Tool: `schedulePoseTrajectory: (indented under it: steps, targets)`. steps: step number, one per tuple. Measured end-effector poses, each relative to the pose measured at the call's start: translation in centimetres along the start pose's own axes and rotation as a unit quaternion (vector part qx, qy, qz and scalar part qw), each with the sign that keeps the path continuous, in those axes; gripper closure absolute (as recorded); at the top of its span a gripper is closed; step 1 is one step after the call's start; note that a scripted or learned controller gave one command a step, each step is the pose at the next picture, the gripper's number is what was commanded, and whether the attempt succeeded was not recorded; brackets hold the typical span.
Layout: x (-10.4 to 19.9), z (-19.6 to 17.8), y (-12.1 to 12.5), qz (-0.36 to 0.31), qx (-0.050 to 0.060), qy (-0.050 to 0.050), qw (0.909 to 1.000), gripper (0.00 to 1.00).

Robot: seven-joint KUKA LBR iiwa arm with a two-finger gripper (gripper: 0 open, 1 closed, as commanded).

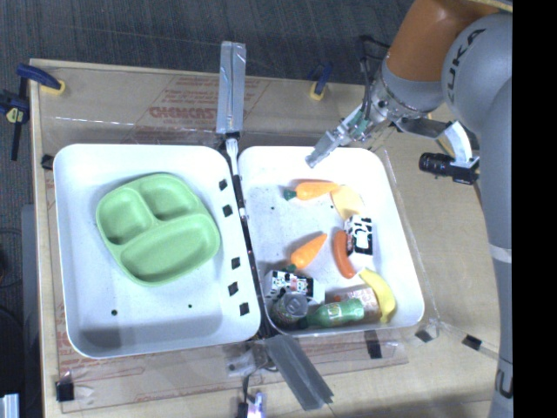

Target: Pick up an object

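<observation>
**Tool poised at the right bin's far rim, nothing in it yet**

The counter (452,320) carries two white bins side by side. The left bin (78,320) holds a green tray (157,226). The right bin (261,225) holds the clutter: a green bottle (335,313) and a banana (380,293) along its near wall, a small printed box (359,235), two orange carrots (315,190) (307,251), a red piece (343,253) and a pale yellow piece (346,200).

The arm (474,68) reaches in from the right, and the tool (315,157) hangs at the right bin's far rim. Whether it is open or closed cannot be told, and nothing shows in it.

The nearest likely target is the far carrot, just beside the tool on the near side, its long axis running left to right across the bin. The bare floor around it leaves room on both flanks.
</observation>
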State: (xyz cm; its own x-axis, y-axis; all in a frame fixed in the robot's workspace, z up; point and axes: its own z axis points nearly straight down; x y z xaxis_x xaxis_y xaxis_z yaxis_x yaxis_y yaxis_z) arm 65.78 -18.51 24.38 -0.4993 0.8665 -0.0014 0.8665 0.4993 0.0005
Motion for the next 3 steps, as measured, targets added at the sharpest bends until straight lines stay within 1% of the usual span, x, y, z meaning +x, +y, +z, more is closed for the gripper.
schedulePoseTrajectory:
  steps: [1,2,3]
  targets:
    - [-1.8,15.4,-1.6,0.029,0.001,0.001,0.9996,0.00]
    - [-1.7,14.4,-1.5,0.026,0.001,0.001,0.9997,1.00]
    - [-0.4,15.4,-2.7,0.088,0.002,0.003,0.9961,1.00]
